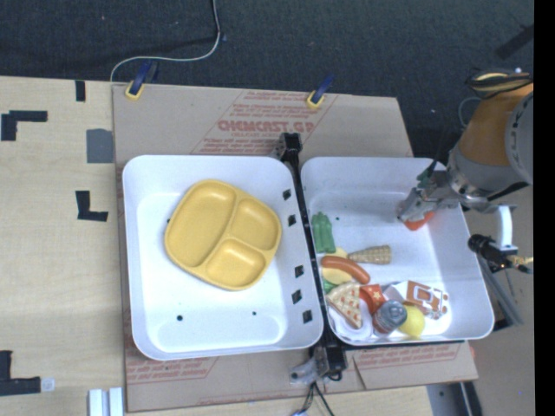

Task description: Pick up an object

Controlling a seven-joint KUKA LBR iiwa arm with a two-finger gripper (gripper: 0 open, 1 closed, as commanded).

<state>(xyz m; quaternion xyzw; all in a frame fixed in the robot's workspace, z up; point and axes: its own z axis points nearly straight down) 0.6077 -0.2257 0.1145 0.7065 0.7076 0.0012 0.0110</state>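
Camera view, step: the pincer is low over the right bin, at its upper right part, with a small red-orange object right under its tips. I judge this the grasp or first lift.
Pincer state: the tips look drawn in over the red piece, but whether it sits between them I cannot tell.
Next move: a straight rise, slow enough to show whether the piece comes along.
Other pickable things: a green piece, a ridged tan cone, a hot dog, a waffle-patterned slice and a yellow ball, clustered near the bin's lower edge.
Left bin: smooth, glossy yellow divided plate, three compartments.
Worktop: matte cardboard sheet under both bins.
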